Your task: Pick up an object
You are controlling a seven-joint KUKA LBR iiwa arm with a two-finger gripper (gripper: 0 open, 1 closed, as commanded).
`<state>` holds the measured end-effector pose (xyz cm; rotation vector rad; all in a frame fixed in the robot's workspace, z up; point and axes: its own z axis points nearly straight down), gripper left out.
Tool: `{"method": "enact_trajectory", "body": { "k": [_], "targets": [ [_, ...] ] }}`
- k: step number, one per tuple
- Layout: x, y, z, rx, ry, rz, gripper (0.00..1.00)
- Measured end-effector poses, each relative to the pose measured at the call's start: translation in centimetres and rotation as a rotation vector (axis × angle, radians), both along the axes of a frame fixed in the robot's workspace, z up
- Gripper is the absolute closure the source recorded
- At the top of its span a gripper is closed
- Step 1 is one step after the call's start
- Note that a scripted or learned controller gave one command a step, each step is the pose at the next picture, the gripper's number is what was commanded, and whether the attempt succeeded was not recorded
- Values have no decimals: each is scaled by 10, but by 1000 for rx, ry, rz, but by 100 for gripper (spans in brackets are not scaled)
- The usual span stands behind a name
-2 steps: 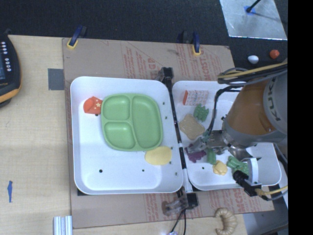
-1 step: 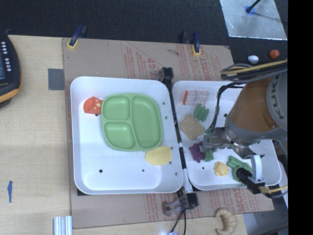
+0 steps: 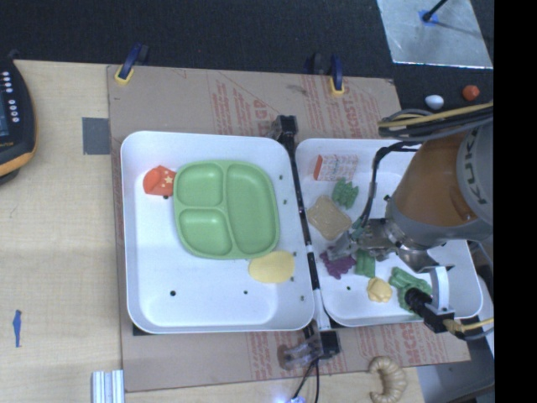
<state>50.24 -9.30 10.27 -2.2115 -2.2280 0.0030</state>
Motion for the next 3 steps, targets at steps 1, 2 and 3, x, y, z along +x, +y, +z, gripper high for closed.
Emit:
{"method": "enact_trajectory", "body": {
  "k": [1,2,3],
  "targets": [
    [0,-1,10,-1,1,3,100],
    [0,-1,10,-1,1,3,0],
    [7,0,-11,0,2,-3,0]
  ]
}}
